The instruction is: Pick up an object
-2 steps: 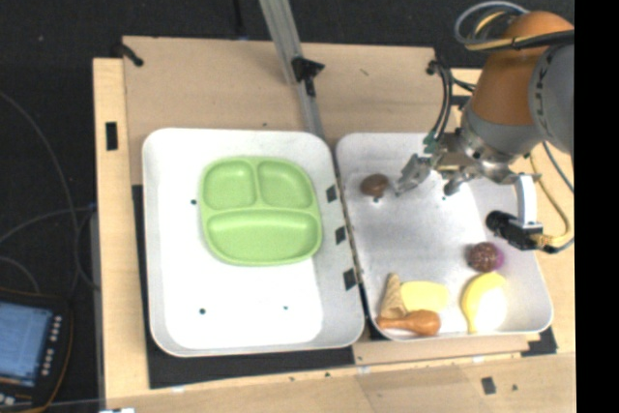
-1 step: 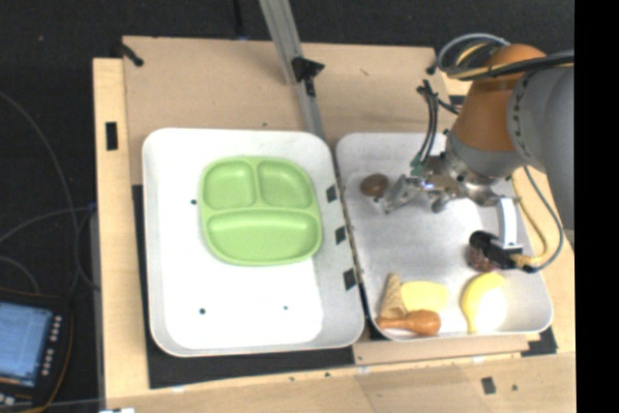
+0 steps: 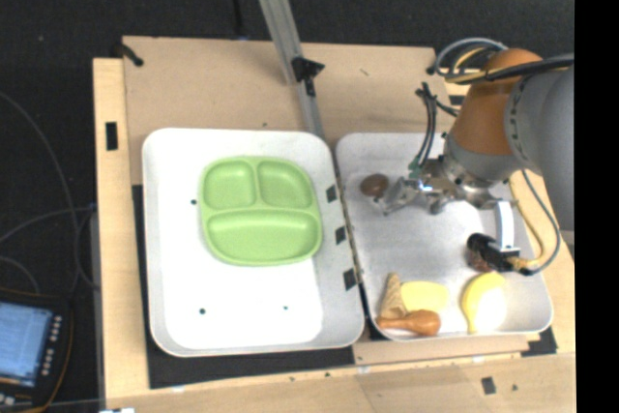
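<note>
The gripper (image 3: 398, 198) hung low, its opening too blurred to tell, seemingly holding nothing; a small brown round object (image 3: 374, 185) lay just beyond its tips.

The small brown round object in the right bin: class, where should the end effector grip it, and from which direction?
Grip the small brown round object across its middle, coming straight down from above. It looks low and rounded, lying flat on the right bin floor with bare floor around it, though the bin's left wall is close. The end effector is just to its right.
</note>
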`<state>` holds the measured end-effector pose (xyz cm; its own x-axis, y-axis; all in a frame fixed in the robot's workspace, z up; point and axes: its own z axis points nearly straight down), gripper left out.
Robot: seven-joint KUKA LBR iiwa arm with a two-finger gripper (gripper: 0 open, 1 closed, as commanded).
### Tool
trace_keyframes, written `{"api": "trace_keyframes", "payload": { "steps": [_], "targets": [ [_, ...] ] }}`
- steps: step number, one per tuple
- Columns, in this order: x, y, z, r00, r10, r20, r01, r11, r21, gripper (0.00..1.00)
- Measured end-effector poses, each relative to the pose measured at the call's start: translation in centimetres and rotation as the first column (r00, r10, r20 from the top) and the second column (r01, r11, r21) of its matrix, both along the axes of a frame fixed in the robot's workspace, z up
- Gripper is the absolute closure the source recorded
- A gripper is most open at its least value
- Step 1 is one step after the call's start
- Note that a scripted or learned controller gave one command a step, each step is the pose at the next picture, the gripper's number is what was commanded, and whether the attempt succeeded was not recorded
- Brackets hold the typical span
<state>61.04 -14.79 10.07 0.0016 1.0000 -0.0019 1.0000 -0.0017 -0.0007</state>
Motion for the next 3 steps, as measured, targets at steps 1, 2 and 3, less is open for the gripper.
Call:
{"api": "trace_keyframes", "payload": {
  "steps": [1,2,3],
  "targets": [
    [0.1,-0.1,1.2,1.000,-0.004,0.004,0.004,1.000,0.000,1.00],
    [0.8,0.2,5.9,1.000,0.004,0.006,-0.004,1.000,0.000,1.00],
    [1.7,0.3,10.7,1.000,0.005,0.007,-0.005,1.000,0.000,1.00]
  ]
}}
